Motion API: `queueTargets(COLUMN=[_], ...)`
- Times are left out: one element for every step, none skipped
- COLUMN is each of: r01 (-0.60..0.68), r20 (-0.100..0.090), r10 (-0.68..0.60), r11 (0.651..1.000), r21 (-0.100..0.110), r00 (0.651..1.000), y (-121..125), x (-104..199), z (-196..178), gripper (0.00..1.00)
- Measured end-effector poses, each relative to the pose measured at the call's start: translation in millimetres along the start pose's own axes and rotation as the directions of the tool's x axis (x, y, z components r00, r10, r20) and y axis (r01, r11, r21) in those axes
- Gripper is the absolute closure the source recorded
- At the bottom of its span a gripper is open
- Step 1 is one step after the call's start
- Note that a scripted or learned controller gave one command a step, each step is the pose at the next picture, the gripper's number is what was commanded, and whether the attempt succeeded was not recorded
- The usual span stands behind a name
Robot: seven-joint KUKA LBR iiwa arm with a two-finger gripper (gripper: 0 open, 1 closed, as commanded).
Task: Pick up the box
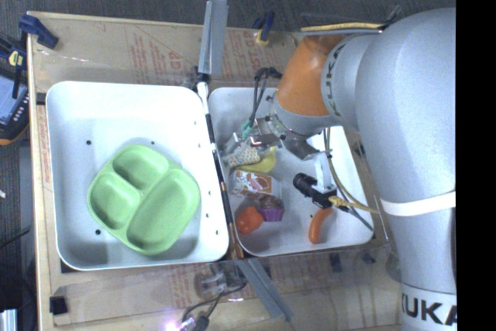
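The box point(252, 182) lies flat in the right bin point(350, 167), right of the green plate point(144, 199) in the left bin, just below the gripper point(249, 140); the approach looks underway, needing a short descent.

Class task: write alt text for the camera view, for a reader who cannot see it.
A grey robot arm reaches into the right white bin, its end effector over a small box among toy foods. The left bin holds a green divided plate.
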State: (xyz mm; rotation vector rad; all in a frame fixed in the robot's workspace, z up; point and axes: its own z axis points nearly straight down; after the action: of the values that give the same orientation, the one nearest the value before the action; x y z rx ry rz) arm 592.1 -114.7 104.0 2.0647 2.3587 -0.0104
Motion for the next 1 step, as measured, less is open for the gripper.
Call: queueTargets(r01=[0.165], r20=[-0.01], r10=[-0.165], r11=[0.986], r21=[-0.001], r00=[0.986], y=[5.6], x=[8.2], z=[-85.5], gripper=[1.0])
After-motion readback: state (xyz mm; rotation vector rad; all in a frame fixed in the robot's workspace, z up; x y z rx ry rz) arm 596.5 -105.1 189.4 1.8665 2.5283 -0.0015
